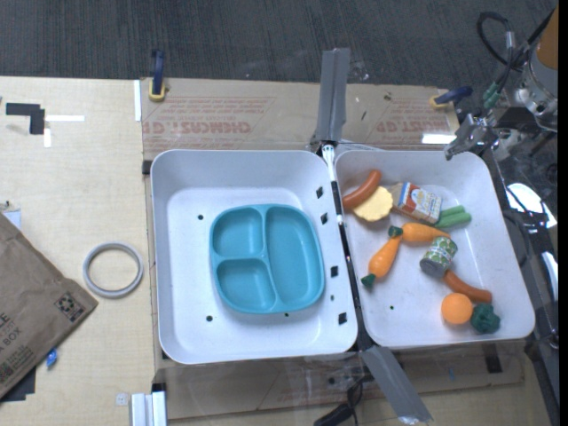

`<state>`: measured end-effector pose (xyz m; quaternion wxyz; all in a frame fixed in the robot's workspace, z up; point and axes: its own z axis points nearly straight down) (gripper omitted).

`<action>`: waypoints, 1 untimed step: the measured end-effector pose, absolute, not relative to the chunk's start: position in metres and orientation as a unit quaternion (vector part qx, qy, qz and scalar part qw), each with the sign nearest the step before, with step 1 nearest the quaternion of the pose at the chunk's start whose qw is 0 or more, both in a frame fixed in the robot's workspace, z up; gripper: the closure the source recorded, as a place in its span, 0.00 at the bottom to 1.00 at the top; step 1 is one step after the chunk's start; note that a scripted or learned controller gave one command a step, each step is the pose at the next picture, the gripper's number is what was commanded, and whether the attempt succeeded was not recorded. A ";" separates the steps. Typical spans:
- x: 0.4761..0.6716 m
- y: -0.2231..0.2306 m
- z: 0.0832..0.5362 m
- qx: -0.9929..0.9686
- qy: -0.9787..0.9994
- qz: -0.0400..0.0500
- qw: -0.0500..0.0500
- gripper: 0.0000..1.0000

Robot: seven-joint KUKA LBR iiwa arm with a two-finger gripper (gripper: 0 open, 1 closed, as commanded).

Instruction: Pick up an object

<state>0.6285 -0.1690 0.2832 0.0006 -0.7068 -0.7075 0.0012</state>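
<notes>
1. Farthest from the gripper [469, 138], at the view's far left, a brown cardboard box [27, 313] is seen lying on the bench, with a grey tape ring [113, 268] just beside it.
2. Well to the left of the gripper and lower in the view, the left bin [177, 318] is shown holding a teal divided plate [266, 257], laid flat at its middle.
3. Nearer the gripper, at the right bin's [497, 193] left side, a red sausage [361, 189] is pictured touching a yellow wavy piece [377, 206]; a carrot [384, 257] is laid at a slant below them.
4. Just below and left of the gripper, a small carton [419, 202] is seen beside a green stick [456, 216], with a second carrot [424, 232] under them and a tin can [438, 257] tilted against its tip.
5. Straight below the gripper, toward the bin's near corner, an orange-red piece [468, 287], an orange [456, 309] and a dark green broccoli [485, 319] are grouped close together.
6. At the bin's upper right corner the gripper is caught above the rim, apart from every toy; whether it is apart or together cannot be told, and nothing is seen held.
</notes>
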 end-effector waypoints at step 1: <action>0.620 -0.188 0.341 -0.711 -0.703 0.001 -0.001 0.00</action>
